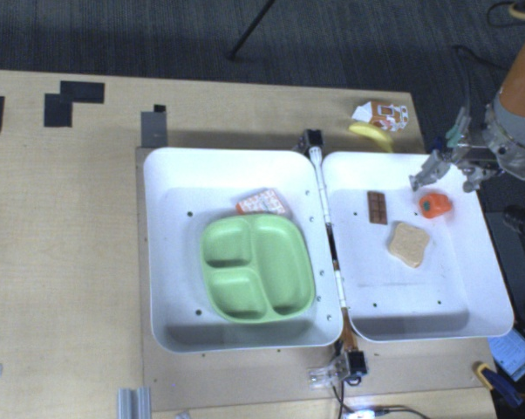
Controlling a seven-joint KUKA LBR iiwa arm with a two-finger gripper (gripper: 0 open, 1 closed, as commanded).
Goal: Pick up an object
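1. Camera view, right bin [472, 312]: three small objects are seen in its rear half. A brown chocolate-like bar [378, 207] lies flat with its long axis running front to back. A tan bread-like slice [408, 243] lies just in front of it and to the right, set at a slant. An orange-red tomato-like item [435, 204] with a green patch sits near the bin's right wall; no long axis can be made out.
2. Camera view, gripper [447, 175]: it is seen over the rear right corner of the right bin, just above and beside the orange-red item. The jaws appear spread, with nothing between them. The arm is cut off by the frame's right edge.
3. Camera view, left bin [171, 321]: a green divided tray [257, 267] is seen at its middle. A red-and-white patterned packet [262, 202] is partly hidden behind the tray's rear rim.
4. Camera view, tabletop [62, 260]: a yellow banana-like item [371, 133] and a small printed packet [386, 114] lie behind the right bin; the print is too small to read.
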